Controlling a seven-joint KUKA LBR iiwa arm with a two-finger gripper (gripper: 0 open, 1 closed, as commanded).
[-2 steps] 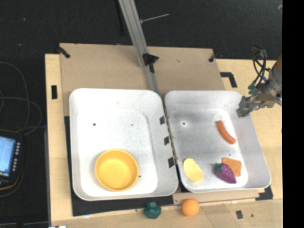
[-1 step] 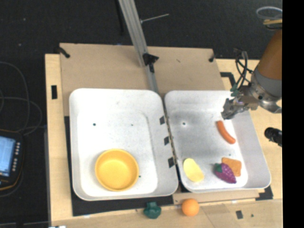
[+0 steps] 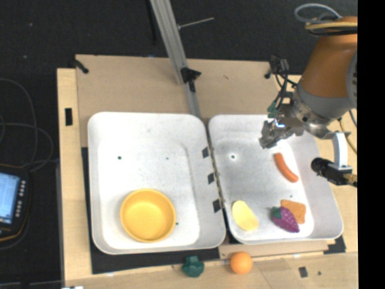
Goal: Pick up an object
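Note:
In the right bin [image 3: 252, 161] lie an orange sausage-shaped piece [image 3: 286, 167], a pale yellow piece [image 3: 244, 215], a purple grape bunch [image 3: 284, 219] and an orange wedge [image 3: 294, 209]. A yellow bowl [image 3: 148, 214] sits in the left bin [image 3: 120, 143]. My gripper [image 3: 271, 135] hangs over the right bin's upper part, just up and left of the orange sausage piece, apart from it. Nothing shows between its fingers.
An orange ball [image 3: 240, 262] and a small green object [image 3: 193, 267] lie on the bench in front of the bins. A slanted metal pole [image 3: 171, 35] rises behind the bins. A tablet [image 3: 9, 200] sits off the bench at left.

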